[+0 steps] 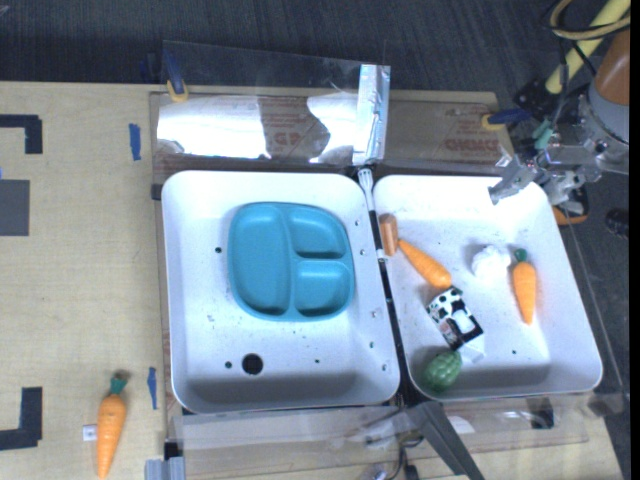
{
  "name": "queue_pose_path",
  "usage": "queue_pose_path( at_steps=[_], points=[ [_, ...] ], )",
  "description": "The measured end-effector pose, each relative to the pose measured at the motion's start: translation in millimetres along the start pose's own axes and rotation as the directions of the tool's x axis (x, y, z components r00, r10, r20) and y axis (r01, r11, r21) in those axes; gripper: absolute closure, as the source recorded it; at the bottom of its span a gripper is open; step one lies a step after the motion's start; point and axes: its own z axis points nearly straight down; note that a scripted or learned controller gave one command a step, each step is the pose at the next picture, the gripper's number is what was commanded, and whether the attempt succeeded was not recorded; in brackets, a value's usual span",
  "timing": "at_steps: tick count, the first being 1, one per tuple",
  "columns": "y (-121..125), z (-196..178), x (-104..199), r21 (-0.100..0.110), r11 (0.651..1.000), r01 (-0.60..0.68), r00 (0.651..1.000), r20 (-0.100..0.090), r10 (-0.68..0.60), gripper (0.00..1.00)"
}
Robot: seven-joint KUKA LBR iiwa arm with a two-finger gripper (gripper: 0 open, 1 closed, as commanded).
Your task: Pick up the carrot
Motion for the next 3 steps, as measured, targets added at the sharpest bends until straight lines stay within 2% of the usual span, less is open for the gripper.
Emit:
queue_pose_path(
  at_steps=[1, 2, 3],
  points=[
    [-30, 97, 78, 0.004, 0.991, 0.132, 0.991, -0.001, -0.132, 0.00],
    [-28, 185, 47, 0.002, 0.997, 0.076, 0.997, 0.000, -0.076, 0.00],
    [-26, 173, 48, -0.003, 0.997, 0.076, 0.997, 0.000, -0.076, 1.00]
  ],
)
